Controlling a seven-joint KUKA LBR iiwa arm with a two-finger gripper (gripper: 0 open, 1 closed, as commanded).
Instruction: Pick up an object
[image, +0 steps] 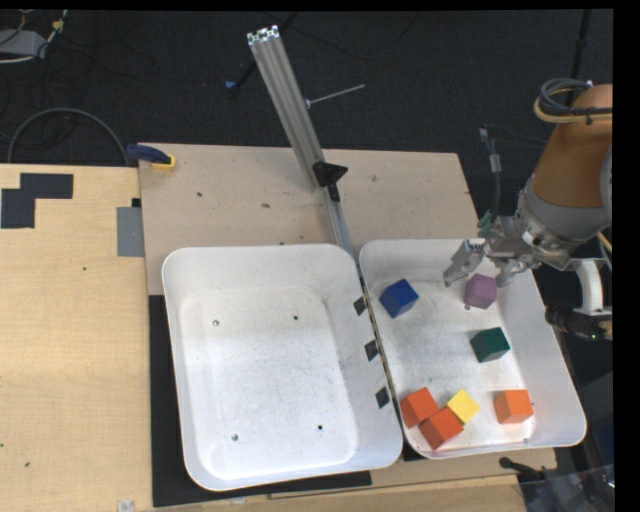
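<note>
The bench (250, 190) fills the middle of the frame, pale board under two white bins. The left bin (200, 300) sits lower centre; the right bin (560, 400) lies just beside it at lower right, with black clips along the shared edge. A metal rail (290, 110) slants down from top centre to the seam between them.

The arm (570, 170) comes in at the right edge, orange band showing, and the gripper (482, 262) hangs over the right bin's upper part. Its fingers look spread, one out to the left, and nothing sits between them. The purple block (481, 291) lies just below the tips, on the bin floor.

The blue block (398, 297) is at the bin's upper left and the green block (490, 344) mid-right. Along the bottom lie two red blocks (430, 417), a yellow block (463, 405) touching them, and an orange block (513, 405) apart to the right.
</note>
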